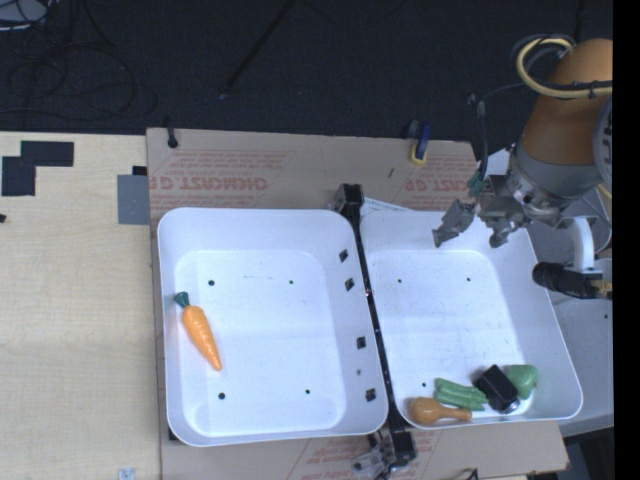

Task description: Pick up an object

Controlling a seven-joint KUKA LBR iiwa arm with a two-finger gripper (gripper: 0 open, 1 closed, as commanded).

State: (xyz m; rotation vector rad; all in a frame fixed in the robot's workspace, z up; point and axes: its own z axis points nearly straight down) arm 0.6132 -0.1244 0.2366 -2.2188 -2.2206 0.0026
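**Gripper waits above the right bin, nothing in it**

Gripper [478, 223] hangs over the far rim of the right bin [560, 353], at about one o'clock in the camera view; its two fingers stand apart and nothing sits between them, so it holds nothing; I judge it is placed high and at the edge so that it can see free way down to the things below.

Possible things to pick lie in two places; in the right bin, in the near corner at about five o'clock, a small group is pressed together: a green vegetable [460, 394], a yellow pear-shaped toy [436, 411], a black block [497, 388] and a green round piece [522, 376]; they touch or overlap, probably because they slid into the corner, and this can make a clean grip difficult.

In the left bin [165, 268], at about eight o'clock, a carrot [201, 335] lies alone near the left wall; it is well apart from the gripper, but it has free room around it.

From the gripper the corner group is toward six o'clock, across the bin; the carrot is far toward eight o'clock.
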